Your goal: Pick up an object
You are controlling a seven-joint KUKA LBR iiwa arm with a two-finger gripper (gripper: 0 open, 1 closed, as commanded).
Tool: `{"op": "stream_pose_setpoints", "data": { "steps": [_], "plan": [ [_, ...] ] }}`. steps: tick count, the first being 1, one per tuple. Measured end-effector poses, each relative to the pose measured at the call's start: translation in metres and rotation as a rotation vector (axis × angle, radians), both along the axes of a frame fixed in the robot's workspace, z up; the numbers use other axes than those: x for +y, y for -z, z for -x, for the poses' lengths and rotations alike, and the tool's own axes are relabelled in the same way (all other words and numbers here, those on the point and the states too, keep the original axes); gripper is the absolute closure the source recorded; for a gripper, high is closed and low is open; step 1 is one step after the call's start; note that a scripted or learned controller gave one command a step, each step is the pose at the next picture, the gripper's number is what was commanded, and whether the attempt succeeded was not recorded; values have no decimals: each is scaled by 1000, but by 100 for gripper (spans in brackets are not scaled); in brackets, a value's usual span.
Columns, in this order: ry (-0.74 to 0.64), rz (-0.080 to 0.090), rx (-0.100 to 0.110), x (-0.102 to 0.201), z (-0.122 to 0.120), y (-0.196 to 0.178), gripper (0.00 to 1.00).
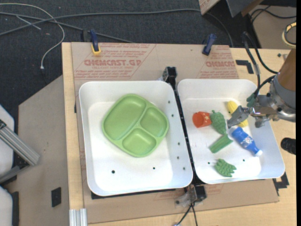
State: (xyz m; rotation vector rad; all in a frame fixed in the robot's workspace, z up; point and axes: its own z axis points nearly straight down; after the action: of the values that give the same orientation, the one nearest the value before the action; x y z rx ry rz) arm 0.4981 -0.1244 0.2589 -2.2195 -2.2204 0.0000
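A: Starting at the near edge, what is seen in the right bin?

B: A green leaf toy is laid closest to the near rim. Just past it, a green stick is set at a slant, and a blue bottle is laid on its side to the right of the stick, cap towards the near right.

A: And the gripper?

B: It is held over the middle of the right bin, just beyond the bottle, with the arm reaching in from the right. Its fingers are spread apart. Nothing is seen pinched between them; a yellow piece shows in the gap, but whether it is touched cannot be told.

A: What is placed around it?

B: A lumpy green toy is set just left of the gripper, touching the stick's far end. A red cup is placed left of that, and a yellow toy is laid farther back.

A: And the left bin?

B: A green divided plate is laid in its middle. Farther off, two blue clamps are fixed to the far edge of the cardboard.
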Motion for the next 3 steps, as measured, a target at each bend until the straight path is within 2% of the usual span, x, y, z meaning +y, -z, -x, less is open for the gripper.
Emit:
{"op": "stream_pose_setpoints", "data": {
  "steps": [2, 3],
  "plan": [
    [2, -1, 5, -3, -3, 90, 0],
    [0, -2, 7, 1, -7, 151, 0]
  ]
}}
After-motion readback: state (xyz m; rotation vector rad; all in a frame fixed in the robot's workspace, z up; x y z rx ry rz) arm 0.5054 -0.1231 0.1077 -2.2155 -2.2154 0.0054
